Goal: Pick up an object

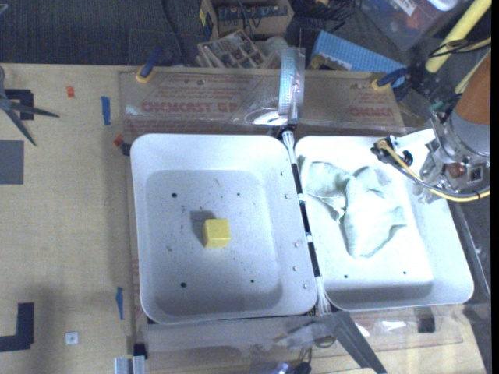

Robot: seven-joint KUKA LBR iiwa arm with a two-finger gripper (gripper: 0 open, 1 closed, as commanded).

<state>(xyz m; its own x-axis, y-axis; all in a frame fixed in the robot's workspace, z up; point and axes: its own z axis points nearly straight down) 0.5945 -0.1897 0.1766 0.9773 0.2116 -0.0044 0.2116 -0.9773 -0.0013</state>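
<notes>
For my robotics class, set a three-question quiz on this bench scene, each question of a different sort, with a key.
1. True or false: the yellow block lies in the right bin.
2. What lies in the right bin? A) a pale crumpled cloth B) a red ball C) a spoon
3. Fill in: the arm hangs over the right bin's ____ edge, as the camera sees it.

Key: 1 false, it lies in the left bin; 2 A; 3 right.
</notes>
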